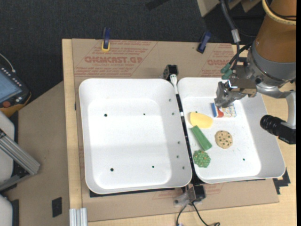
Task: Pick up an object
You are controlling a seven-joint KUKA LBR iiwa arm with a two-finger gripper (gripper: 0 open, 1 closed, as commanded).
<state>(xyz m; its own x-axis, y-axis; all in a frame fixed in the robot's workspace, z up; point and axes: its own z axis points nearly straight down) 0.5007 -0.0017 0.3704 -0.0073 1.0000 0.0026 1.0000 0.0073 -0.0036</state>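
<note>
The right bin holds a yellow rounded piece, a green stick, a green bumpy broccoli-like piece, a tan cookie with dark chips and a small flat card with red, blue and white print. My gripper hangs low over the card's upper left part, at the back of the right bin. Its dark fingers hide part of the card, and I cannot make out how they stand.
The left bin lies beside the right one, with a black divider strip between them. Blue clamps sit on the cardboard's far edge. A black cylinder juts in at the right bin's edge.
</note>
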